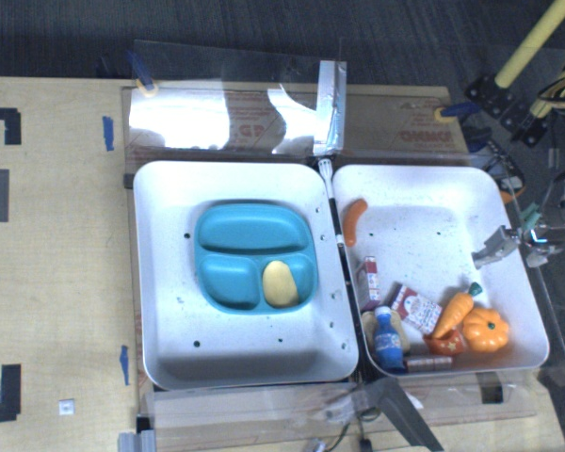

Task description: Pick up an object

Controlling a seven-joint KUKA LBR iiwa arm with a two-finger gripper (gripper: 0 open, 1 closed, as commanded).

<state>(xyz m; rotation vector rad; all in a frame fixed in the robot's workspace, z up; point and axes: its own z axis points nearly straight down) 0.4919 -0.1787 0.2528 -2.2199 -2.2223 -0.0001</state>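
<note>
My gripper (pixel 497 245) hangs at the right edge of the right bin (pixel 424 191), above its right wall, with nothing visibly in it. Below it, in the bin's front right corner, lie an orange pumpkin (pixel 487 330) and a carrot (pixel 454 314). To their left are a red-and-white packet (pixel 416 311), a blue bottle (pixel 387 337) and a small red-and-white stick (pixel 370 279). An orange sausage-shaped toy (pixel 355 219) lies against the bin's left wall, far from the gripper.
The left bin (pixel 160 252) holds a blue divided tray (pixel 250 234) with a yellow lemon-like object (pixel 280 282) in its front right compartment. A clear plastic sheet and a metal bracket (pixel 328 106) stand behind the bins. A yellow pole (pixel 537 31) crosses the top right.
</note>
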